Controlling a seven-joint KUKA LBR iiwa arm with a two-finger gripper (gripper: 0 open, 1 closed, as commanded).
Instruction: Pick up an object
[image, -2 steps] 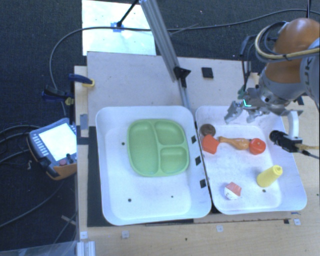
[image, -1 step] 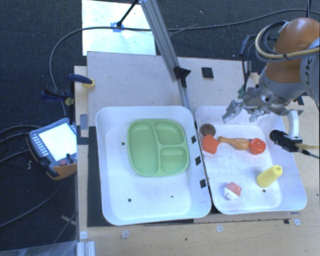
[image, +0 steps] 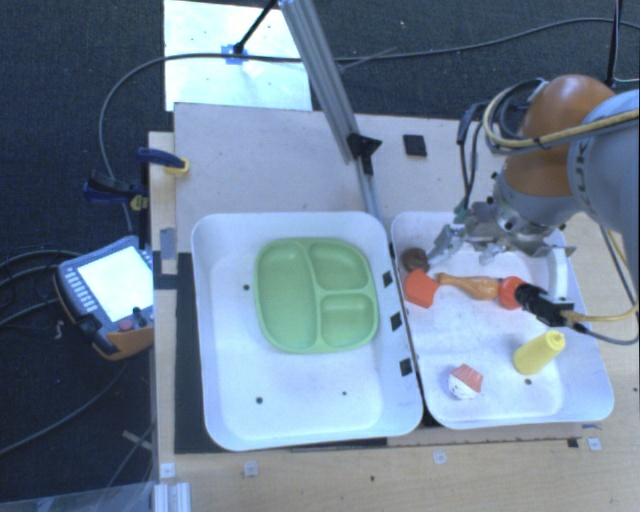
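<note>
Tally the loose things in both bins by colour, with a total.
Green: 1, divided plate
Orange: 2, block, long wooden-handled tool
Yellow: 1, bottle
Brown: 1, round piece
White and red: 1, small item
Total: 6

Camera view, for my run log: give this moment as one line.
arm: over right bin | hand: far end, near brown ball | holding: nothing seen | left bin: green tray

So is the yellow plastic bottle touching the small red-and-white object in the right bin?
Apart. The camera view shows bare white bin floor between the yellow plastic bottle and the small red-and-white object.
</note>
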